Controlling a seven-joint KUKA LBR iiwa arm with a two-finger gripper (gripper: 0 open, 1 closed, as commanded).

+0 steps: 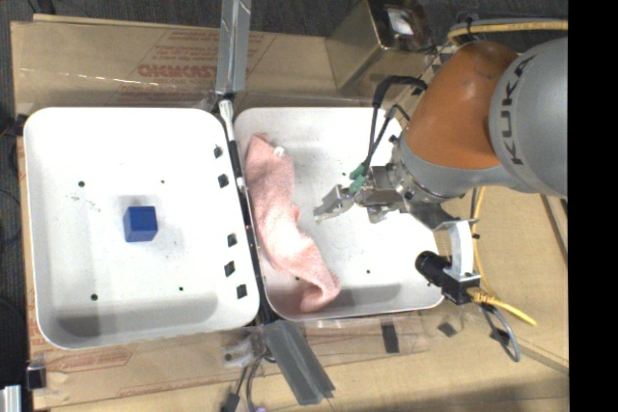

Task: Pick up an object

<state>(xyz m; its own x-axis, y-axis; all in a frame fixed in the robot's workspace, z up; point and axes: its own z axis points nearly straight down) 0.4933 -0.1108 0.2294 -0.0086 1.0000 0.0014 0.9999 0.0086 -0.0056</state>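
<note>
Pink terry cloth (pixel 283 225) lies crumpled along the left wall of the right bin (pixel 386 299), running from near the far-left corner down to the near edge, where its lower end folds into a thicker lump. It rests on the bin floor, apart from the hand (pixel 333 203), which hovers over the middle of the same bin just to the cloth's right. How far the hand is spread I cannot tell, and nothing shows between its tips. Behind it the grey arm (pixel 526 125), with its orange band (pixel 462 106), reaches in from the right over the bin's right rim. In the left bin (pixel 58 135) a small blue cube (pixel 141 223) sits alone left of centre, well apart from the cloth and the hand. Both bins stand side by side on a sheet of brown cardboard (pixel 126 48) on the desk.
</note>
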